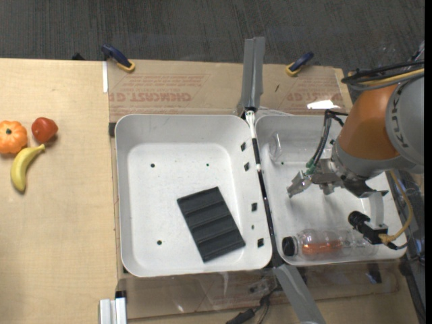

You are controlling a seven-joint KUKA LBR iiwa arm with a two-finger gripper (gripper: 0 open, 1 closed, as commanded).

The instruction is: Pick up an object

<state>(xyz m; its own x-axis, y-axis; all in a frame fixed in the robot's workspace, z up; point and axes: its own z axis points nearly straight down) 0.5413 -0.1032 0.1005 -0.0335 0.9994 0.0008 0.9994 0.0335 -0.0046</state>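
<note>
bench, right bin (280, 130): clear bottle (324, 244) lying along the near wall, long axis left-right.
gripper (297, 184) above it, just toward the far side; finger spread cannot be told.

Single fixed cam above the tabletop (54, 248), angled down, mid-range; both bins (135, 201) in frame, arm (378, 127) enters from right.

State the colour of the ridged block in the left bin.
Black or very dark grey, the ridged block shows plainly in the camera view.
</note>
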